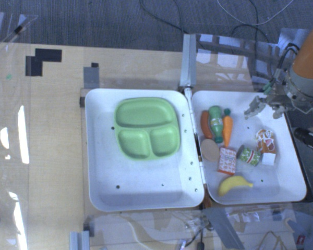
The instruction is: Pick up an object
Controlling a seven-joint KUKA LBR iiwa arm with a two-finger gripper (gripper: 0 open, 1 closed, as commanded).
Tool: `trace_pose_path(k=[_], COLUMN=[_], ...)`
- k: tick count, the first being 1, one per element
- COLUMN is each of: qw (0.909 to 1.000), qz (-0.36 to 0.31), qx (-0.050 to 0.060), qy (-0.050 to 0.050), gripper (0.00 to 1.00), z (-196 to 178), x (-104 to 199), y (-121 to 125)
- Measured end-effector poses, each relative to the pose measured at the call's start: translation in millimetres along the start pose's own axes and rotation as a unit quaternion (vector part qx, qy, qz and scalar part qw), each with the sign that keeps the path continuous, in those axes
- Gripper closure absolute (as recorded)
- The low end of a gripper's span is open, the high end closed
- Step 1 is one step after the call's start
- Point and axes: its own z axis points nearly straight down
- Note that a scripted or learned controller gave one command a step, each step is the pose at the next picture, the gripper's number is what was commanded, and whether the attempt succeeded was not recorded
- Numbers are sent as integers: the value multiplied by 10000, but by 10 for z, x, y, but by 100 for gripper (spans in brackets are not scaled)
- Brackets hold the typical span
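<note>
The right bin (292,184) holds several toy foods. Among them are a green bottle (216,123), a carrot (227,130), an orange sausage (206,124), a beige disc (209,150), a red packet (227,160), a green can (249,156), a banana (235,184) and a red-and-white carton (265,141). My gripper (266,108) hovers over the bin's far right corner, above and right of the carrot. It is open, its two fingers spread with nothing between them.
In the left bin (101,181) lies a green three-compartment plate (147,127). A metal divider post (188,61) stands behind the seam between the bins. Cables run across the dark floor at the back.
</note>
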Motion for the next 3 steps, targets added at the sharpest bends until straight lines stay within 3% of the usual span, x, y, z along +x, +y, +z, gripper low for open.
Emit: trace_pose_path(k=[1,2,3], qw=[9984,9984,9982], qz=[-561,-571,-606], qx=[-13,-44,-24], qy=[-3,-5,-1], gripper=[0,100,100], z=[1179,1061,276], x=[375,389,725], y=[313,334,548])
